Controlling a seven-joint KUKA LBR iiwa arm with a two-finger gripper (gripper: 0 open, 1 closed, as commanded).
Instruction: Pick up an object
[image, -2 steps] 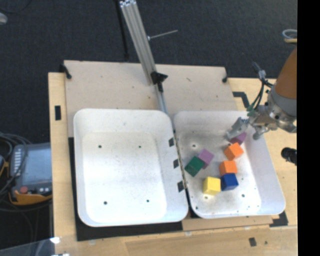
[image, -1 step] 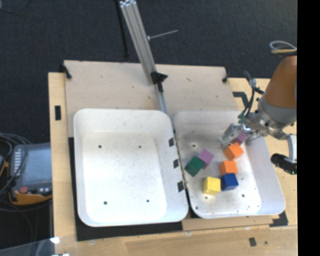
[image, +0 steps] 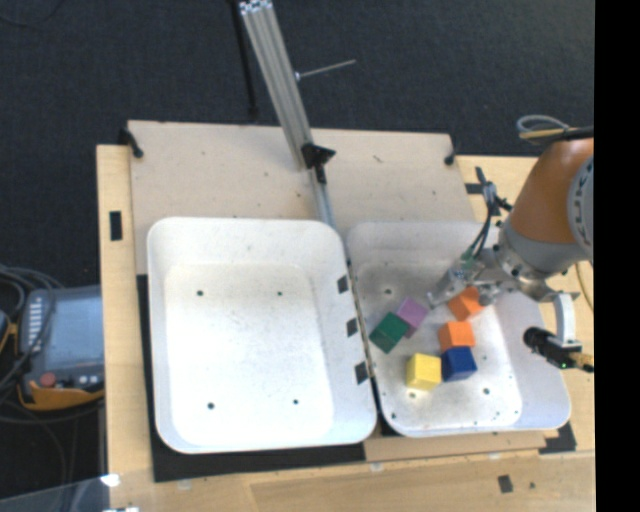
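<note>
Orange block (image: 464, 303) directly under end effector (image: 462, 292), touching; finger state cannot tell; right bin (image: 540, 405).

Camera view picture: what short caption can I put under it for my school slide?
Robot arm reaches over the right bin, its end effector by an orange block among coloured blocks.

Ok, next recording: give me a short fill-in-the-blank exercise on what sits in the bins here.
1. All the blocks lie in the ___ bin.
2. The yellow block touches the ___ block.
3. The purple block sits beside the ___ block.
4. The gripper is right above an ___ block.

Missing words: right; blue; green; orange
</note>
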